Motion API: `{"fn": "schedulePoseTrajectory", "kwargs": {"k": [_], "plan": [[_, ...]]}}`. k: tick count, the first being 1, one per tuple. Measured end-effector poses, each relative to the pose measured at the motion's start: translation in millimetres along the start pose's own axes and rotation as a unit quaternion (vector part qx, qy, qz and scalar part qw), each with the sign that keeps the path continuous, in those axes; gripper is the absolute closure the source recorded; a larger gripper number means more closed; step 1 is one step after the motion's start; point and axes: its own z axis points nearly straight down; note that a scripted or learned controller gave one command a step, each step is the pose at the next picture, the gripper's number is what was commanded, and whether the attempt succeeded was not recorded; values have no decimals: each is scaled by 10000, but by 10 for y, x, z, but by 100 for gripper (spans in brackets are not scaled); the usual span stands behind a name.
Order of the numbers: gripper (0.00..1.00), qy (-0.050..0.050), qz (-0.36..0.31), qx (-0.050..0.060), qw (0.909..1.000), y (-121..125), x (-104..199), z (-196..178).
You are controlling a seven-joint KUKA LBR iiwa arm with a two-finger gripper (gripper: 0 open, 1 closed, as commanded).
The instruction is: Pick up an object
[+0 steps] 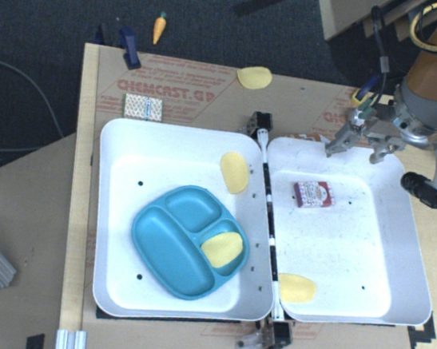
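Observation:
My gripper [359,149] hangs open over the far edge of the right bin [403,236], its two fingers spread with nothing between them. A small maroon packet [313,195] lies in the right bin below and left of the gripper. A yellow piece [296,288] rests at that bin's near left corner. In the left bin [119,196] sits a blue divided plate [187,240] with a yellow piece [223,248] in its right compartment. Another yellow piece [234,172] lies near the left bin's far right corner.
On the cardboard behind the bins lie a yellow piece [254,77], a small patterned packet [143,107] and a blue clip [128,46]. A small orange carrot toy [159,28] lies on the dark floor. A black clamp [260,124] joins the bins at the back.

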Motion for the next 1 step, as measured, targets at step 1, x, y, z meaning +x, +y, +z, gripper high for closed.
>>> {"fn": "schedulePoseTrajectory", "kwargs": {"k": [1], "plan": [[0,1,2,2,10000,-116,50,1043]]}}
